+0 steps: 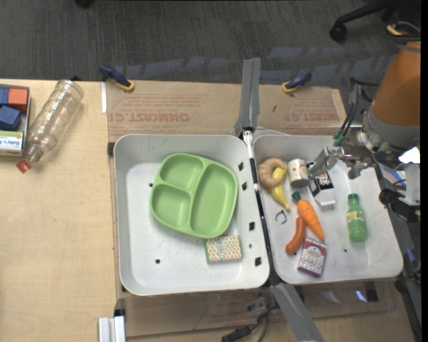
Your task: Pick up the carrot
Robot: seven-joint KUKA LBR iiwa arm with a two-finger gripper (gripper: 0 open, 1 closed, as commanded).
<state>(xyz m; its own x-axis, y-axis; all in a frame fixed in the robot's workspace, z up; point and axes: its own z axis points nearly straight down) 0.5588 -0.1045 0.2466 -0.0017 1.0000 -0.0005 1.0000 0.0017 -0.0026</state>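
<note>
Red carton [311,257] btm R bin, just below carrot [310,218].

A light wood tabletop [53,220] carries a flattened cardboard sheet [174,107] printed with red lettering, pinned along its far edge by two clamps with yellow and blue grips [117,77], one toward the left corner, one toward the right [296,82]. Left of the cardboard, an empty clear plastic bottle [52,117] lies on its side beside a box of coloured blocks [13,117] at the tabletop's edge. Beyond the cardboard stretches dark grey carpet [200,33], where the wheeled base of an office chair [364,17] stands at upper right.
</note>
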